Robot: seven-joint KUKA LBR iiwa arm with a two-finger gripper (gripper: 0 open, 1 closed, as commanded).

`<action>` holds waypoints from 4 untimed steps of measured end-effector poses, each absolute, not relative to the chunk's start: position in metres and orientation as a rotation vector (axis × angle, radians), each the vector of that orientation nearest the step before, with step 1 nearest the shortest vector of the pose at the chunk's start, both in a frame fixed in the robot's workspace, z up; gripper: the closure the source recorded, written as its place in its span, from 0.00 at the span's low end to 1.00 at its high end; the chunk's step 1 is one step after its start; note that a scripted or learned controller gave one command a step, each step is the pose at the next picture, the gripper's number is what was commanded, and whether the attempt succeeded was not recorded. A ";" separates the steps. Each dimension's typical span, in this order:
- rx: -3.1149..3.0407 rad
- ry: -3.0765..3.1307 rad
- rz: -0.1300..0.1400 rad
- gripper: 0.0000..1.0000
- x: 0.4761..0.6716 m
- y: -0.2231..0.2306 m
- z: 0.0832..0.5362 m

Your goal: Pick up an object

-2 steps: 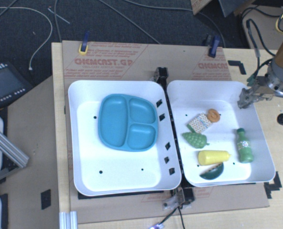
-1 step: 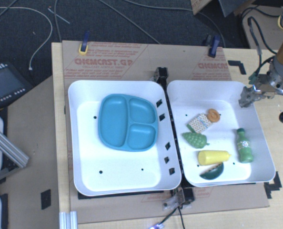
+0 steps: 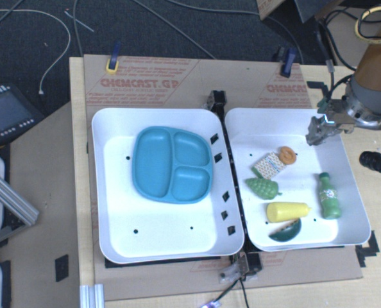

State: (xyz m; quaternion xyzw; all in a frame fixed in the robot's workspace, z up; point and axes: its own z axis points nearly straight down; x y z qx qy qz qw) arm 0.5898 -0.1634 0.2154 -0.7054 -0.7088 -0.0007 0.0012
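The right bin (image 3: 254, 124) holds several small items: an orange round piece (image 3: 287, 154), a pale speckled block (image 3: 269, 165), a green leafy piece (image 3: 262, 187), a yellow piece (image 3: 287, 211), a dark green slice (image 3: 285, 231) and a green bottle (image 3: 328, 196) lying near the right wall. My gripper (image 3: 319, 132) hangs over the bin's far right corner, above and to the right of the orange piece. I see nothing held in it.
The left bin (image 3: 113, 217) holds a blue divided plate (image 3: 172, 164). Black clips line the divider between the bins (image 3: 224, 172). Blue clamps (image 3: 114, 61) (image 3: 287, 60) pin the cardboard at the back. Cables run behind the bench.
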 end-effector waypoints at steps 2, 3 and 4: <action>-2.212 -2.226 -0.001 1.00 0.574 -0.037 0.227; -2.213 -2.225 0.000 1.00 0.564 0.009 0.235; -2.212 -2.228 -0.003 1.00 0.562 0.069 0.236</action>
